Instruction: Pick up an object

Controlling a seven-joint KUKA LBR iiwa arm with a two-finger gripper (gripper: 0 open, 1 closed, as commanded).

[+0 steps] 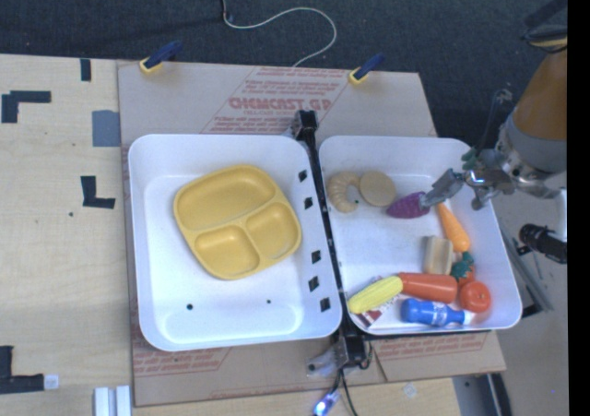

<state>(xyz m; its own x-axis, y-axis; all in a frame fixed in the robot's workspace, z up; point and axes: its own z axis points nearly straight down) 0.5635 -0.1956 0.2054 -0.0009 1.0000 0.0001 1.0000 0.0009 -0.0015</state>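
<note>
a: where does the gripper [449,185] sit?
b: at three o'clock of the view, over the right bin [369,243], its fingers spread open. one fingertip touches the purple piece [407,207]; nothing sits between the fingers.
a: and the carrot [453,227]?
b: just below the gripper, at five o'clock from it, lying flat.
a: what else lies in that bin?
b: a shell [344,191] and a round biscuit [377,188] at nine o'clock of the purple piece; a tan block [437,255] under the carrot; along the six o'clock wall a corn cob [375,293], a sausage [429,286], a tomato [475,296] and a blue bottle [430,314].
a: the left bin [157,220]?
b: it holds a yellow tray [237,219].
</note>
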